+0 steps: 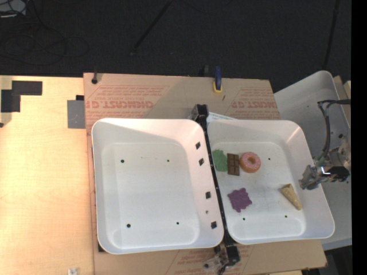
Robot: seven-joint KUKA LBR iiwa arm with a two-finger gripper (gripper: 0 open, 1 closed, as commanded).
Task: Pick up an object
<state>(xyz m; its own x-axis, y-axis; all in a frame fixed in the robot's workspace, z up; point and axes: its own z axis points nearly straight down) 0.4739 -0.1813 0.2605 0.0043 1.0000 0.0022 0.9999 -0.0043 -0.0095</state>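
Observation:
The right bin (298, 139) holds several small items. A green piece (219, 160) lies by its left wall, a brown block (233, 164) rests right beside that, and a pink ring (250, 162) follows. Lower down sit a purple lump (239, 199) and a tan cone (291, 196). My gripper (313, 178) hangs at the bin's right rim, just right of the tan cone and apart from it. It looks small and dark here.
The left bin (103, 153) stands beside the right one, joined by a black divider with clips (207, 176). Brown cardboard (172, 99) lies under both bins. A wooden bench top (40, 182) stretches to the left. Cables (328, 136) hang at the right.

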